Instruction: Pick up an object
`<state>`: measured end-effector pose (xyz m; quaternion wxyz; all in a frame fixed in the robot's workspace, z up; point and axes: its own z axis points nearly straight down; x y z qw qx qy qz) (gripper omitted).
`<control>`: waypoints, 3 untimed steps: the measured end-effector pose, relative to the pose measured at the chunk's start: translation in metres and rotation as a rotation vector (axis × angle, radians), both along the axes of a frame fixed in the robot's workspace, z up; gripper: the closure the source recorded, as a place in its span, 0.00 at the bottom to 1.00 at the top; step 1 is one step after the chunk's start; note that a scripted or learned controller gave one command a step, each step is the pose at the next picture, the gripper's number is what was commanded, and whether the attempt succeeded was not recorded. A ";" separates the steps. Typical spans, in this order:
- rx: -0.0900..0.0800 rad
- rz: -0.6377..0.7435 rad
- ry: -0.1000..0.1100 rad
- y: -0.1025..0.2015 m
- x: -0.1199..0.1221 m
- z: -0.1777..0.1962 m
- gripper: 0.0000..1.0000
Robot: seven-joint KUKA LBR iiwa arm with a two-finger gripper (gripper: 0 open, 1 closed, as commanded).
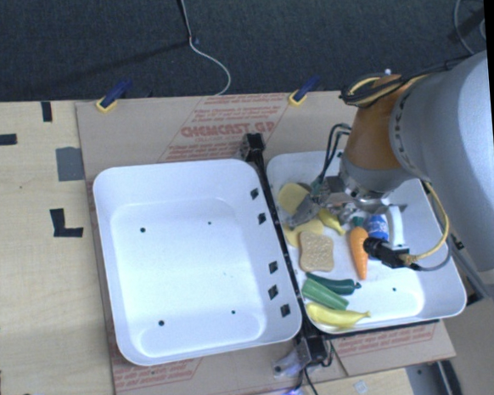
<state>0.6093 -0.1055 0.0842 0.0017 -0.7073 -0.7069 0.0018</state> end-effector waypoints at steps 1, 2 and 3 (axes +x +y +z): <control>-0.001 0.004 -0.007 0.004 0.057 0.000 0.00; 0.001 0.000 0.002 0.011 -0.038 0.000 0.00; -0.001 0.002 -0.006 0.007 0.008 0.000 0.00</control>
